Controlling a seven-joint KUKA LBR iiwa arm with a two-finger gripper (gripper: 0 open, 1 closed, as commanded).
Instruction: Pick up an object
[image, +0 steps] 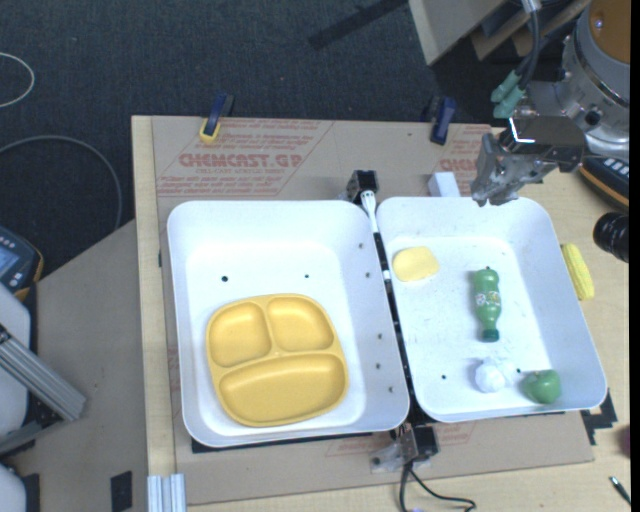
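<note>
Nearest me in the right bin (560, 300) sit a green ball (543, 386) and a small white object (489, 377). Beyond them lies the green bottle (487, 303), likely light, stiff and slick; I'd pinch across its body. Farthest, the gripper (497, 190) hovers over the bin's back rim, holding nothing, its opening unclear to me.

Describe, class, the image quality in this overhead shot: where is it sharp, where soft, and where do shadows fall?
Camera view: even, soft lighting; the yellow divided plate and green bottle look fairly sharp; the gripper at the right bin's far edge is softer; a faint shadow falls on the left bin's floor beyond the plate; the white bins are bright, without harsh glare.
</note>
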